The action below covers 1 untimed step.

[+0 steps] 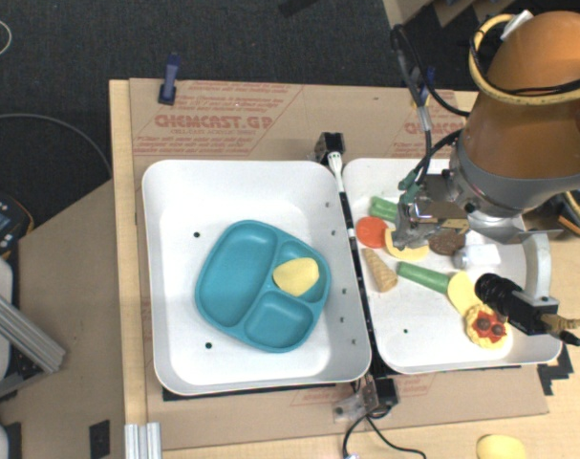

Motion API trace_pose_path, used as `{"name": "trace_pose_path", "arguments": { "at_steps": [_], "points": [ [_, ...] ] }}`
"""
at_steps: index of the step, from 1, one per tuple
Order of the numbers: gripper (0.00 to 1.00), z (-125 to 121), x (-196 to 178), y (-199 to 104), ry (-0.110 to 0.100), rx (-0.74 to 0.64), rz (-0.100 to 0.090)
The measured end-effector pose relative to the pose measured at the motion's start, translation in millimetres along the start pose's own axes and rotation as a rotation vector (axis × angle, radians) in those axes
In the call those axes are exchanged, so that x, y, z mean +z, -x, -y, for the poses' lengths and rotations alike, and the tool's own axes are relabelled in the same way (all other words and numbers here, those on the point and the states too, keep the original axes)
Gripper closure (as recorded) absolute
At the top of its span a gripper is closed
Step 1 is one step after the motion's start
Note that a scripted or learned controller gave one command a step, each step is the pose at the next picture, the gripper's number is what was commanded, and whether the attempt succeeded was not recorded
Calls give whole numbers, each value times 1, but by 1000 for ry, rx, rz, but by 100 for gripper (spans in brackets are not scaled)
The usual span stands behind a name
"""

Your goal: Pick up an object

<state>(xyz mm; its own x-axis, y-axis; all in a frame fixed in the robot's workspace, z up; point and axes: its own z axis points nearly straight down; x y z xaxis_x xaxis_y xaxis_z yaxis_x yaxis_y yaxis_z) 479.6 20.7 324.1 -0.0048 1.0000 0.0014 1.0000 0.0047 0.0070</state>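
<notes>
Looming largest in my feed is the grey arm's orange band (538, 51), which sits high above the right white bin (404, 338) and hides part of it. Below that band I see the grey wrist, and under it the two-finger gripper (421, 220) lowered among the toys at the far side of this bin. Whether it is open or closed I cannot tell; the metal parts blur into the clutter beneath.

Just beside the gripper lies a round orange-red disc (370, 231), with a short green piece (383, 207) touching it on the far side. A pale yellow piece (405, 247) sits directly under the gripper, and a dark brown lump (447, 242) rests next to it on the right. Nearer me a tan ridged cone (380, 270) lies close to the divider between the bins. A green-handled toy with a yellow rounded head (435, 280) stretches diagonally across the bin floor. A small yellow tart topped with red bits (486, 327) sits near the front right corner, partly crossed by a black fixture (509, 299) on the arm.

My left white bin (175, 333) holds a teal plastic divided plate (256, 285), tilted a little, with a pale yellow rounded lump (295, 275) resting in its right compartment. Both bins stand on a brown cardboard sheet (232, 118) bearing red print.
</notes>
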Motion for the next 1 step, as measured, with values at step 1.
{"name": "trace_pose_path", "arguments": {
  "at_steps": [1],
  "points": [
    [100,-1,-60,-67,1,-4,-2]
  ]
}}
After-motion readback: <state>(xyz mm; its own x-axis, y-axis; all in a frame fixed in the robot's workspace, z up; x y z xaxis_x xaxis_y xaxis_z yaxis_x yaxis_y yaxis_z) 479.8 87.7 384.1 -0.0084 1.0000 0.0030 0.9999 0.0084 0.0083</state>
